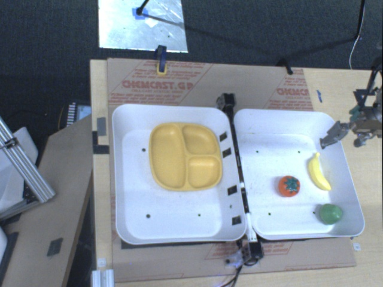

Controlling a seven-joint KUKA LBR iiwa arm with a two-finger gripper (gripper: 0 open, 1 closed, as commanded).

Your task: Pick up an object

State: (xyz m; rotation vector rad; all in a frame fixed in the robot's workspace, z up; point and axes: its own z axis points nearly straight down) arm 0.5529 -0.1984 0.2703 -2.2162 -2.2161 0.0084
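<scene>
The right bin (269, 121) holds three objects. A yellow banana (318, 172) lies near its right wall. A red tomato with a green stalk (288, 186) sits left of the banana. A green round fruit (329, 213) rests in the front right corner. My gripper (342, 140) hangs over the right bin's back right corner, above and behind the banana. It is open with nothing between its fingers, and it touches none of the objects.
The left bin (128, 217) holds a yellow divided plate (184, 156). A black ridge with clips (234, 160) separates the two bins. Both stand on a cardboard sheet (197, 79) on the bench. A shiny metal sheet (142, 17) lies behind.
</scene>
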